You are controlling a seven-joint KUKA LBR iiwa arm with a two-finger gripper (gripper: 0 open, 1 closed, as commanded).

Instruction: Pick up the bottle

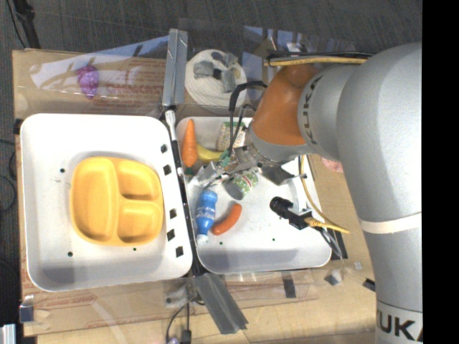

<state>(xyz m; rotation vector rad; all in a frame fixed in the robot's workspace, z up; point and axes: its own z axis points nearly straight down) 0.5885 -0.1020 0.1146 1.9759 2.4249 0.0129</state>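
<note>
Fingers, spread or closed? We can't tell; the gripper [235, 165] hovers up and right of the bottle [206, 210], over a small can [243, 183]. The bottle lies by the bin wall [188, 213] with a red sausage [226, 219] just right of it, so we reckon a grab could clip either.

I'm looking down on the table [107, 74], a brown surface that is carrying two shallow white bins side by side. The left bin [43, 192] is sitting toward the table's left edge, and the right bin [287, 253] is sitting just beside it, their inner rims nearly touching. Behind the left bin, a small purple object [87, 79] is lying on the bare tabletop. Behind the right bin, a white roll [214, 77] is resting on the table.
</note>
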